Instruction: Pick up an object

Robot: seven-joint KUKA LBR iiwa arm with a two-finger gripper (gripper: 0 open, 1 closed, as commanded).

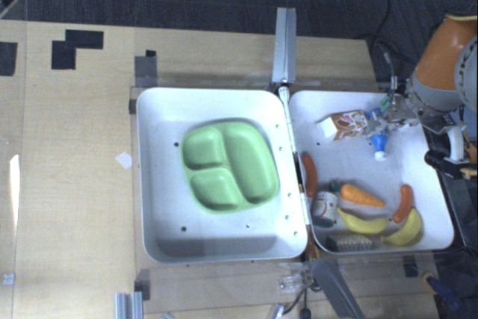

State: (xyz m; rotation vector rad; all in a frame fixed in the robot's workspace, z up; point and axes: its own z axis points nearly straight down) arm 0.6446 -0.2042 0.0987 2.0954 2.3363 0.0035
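Hand (391, 113) beside illegible printed carton (345, 124)

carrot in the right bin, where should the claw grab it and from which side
Probably across the thick orange middle of the carrot, coming straight down from above. It lies flat and lengthwise across the right bin, on top of the bananas, so its upper side is free; the tapered end gives less to hold.

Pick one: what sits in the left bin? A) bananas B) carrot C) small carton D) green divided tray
D: the green tray with three compartments lies in the left bin; the bananas, carrot and carton are all in the right bin.
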